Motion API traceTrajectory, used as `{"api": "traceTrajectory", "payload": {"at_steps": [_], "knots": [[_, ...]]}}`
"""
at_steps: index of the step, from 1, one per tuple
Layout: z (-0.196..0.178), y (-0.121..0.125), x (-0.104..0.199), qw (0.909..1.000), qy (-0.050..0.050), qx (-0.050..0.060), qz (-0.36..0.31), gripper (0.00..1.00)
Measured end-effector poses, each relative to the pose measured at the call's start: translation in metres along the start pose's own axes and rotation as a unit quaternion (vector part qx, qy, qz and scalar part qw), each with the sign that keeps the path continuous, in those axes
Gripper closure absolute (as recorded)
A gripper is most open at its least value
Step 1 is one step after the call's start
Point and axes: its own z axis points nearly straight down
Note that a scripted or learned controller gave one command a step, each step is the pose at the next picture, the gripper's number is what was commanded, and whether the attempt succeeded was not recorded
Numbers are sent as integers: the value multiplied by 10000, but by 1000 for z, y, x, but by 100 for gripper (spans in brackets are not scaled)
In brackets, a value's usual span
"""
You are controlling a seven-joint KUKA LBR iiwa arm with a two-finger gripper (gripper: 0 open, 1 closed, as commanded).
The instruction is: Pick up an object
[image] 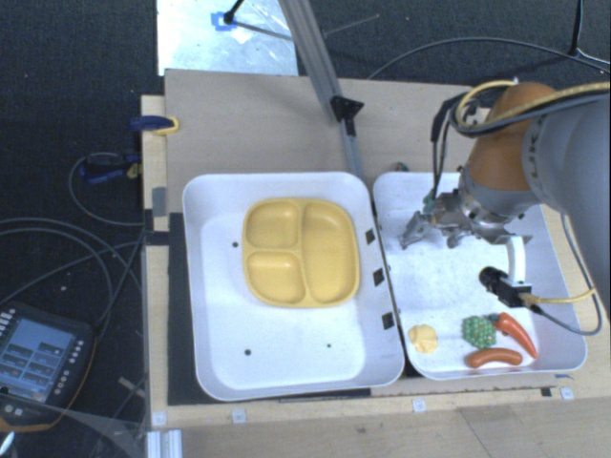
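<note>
In the right bin (434,284), along its near edge, lie a small pale yellow lump (423,338), a green bumpy piece (479,330), a red-orange pepper-like piece (516,334) and an orange-red sausage (495,358). My gripper (430,239) hangs over the far left part of the same bin, well above these objects in the view. Its two grey fingers (410,234) are spread apart, open, with nothing between them. The orange band and grey wrist sit just behind it to the right.
A yellow divided plate (301,252) lies in the left bin (220,351). A black connector with a cable (503,286) hangs from the arm over the right bin. A grey pole (320,55) crosses the bench behind the bins.
</note>
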Motion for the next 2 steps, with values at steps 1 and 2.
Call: {"api": "traceTrajectory", "payload": {"at_steps": [1,2], "knots": [[-14,2,0,10000,2,-37,4,100],[-79,4,0,10000,-5,-62,-18,100]]}}
